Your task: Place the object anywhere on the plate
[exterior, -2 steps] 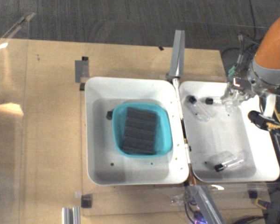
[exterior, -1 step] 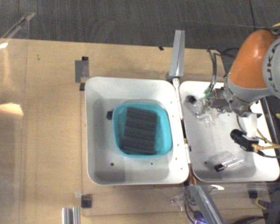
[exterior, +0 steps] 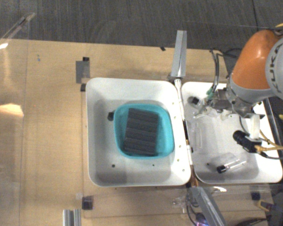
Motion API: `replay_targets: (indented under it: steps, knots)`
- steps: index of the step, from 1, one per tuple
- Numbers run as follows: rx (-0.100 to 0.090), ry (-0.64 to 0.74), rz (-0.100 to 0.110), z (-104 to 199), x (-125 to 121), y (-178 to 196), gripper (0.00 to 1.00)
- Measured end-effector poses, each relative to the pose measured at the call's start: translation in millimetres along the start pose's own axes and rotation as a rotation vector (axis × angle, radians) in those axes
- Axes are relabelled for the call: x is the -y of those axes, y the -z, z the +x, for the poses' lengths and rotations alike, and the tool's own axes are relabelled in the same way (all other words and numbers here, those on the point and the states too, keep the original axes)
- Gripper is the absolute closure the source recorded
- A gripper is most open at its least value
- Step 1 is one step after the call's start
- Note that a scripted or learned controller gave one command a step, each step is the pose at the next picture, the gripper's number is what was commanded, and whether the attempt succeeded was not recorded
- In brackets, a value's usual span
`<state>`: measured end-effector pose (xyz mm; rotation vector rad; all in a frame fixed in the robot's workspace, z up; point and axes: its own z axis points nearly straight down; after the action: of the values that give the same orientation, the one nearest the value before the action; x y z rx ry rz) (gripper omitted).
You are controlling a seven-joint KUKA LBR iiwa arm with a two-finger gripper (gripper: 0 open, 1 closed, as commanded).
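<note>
A turquoise plate (exterior: 144, 130) sits in the left white bin (exterior: 96, 140), near frame center, with a dark ribbed block (exterior: 141, 131) lying on it. In the right bin (exterior: 273, 173) a small clear tube with a black cap (exterior: 230, 165) lies toward the lower edge. The gripper (exterior: 212, 102) hangs over that bin's upper part; its state cannot be told.

1. A robotics lab: a grey industrial arm with an orange band (exterior: 254, 62) reaches over a pale wooden tabletop (exterior: 37, 149).
2. Two shallow white plastic bins (exterior: 99, 173) sit side by side in metal brackets.
3. Loose cables (exterior: 269, 147) trail nearby; grey carpet floor (exterior: 108, 8) lies beyond.
</note>
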<state>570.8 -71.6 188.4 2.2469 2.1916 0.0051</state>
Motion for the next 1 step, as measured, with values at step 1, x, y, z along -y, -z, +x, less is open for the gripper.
replay_targets:
  steps: [1]
  knots:
    - [0.004, 0.057, -0.007, -94.1, 25.6, 77.6, 0.0]
